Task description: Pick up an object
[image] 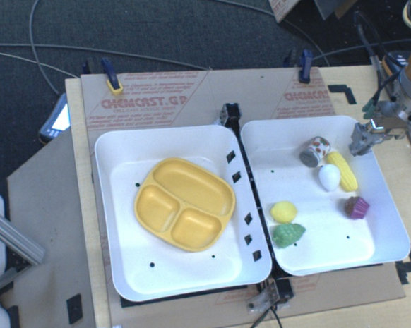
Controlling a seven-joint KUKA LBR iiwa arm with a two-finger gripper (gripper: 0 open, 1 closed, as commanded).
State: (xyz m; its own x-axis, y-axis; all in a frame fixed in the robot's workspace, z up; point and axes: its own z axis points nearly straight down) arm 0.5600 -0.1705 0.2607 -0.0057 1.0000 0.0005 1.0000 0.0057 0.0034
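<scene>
The right bin (382,245) holds several small items: a grey and spotted cup-like piece (314,151), a white egg (329,177), a yellow corn cob (344,170), a yellow lemon (284,211), a green leafy vegetable (288,234) and a purple piece (357,207). My gripper (363,139) hangs at the right bin's far right edge, just right of the corn cob and above the bin rim. Nothing shows between its fingers.
The left bin (121,265) holds a yellow divided plate (185,204). A black divider with clips (242,192) runs between the bins. Blue clamps (112,75) hold the cardboard backing. Cables and equipment crowd the upper right.
</scene>
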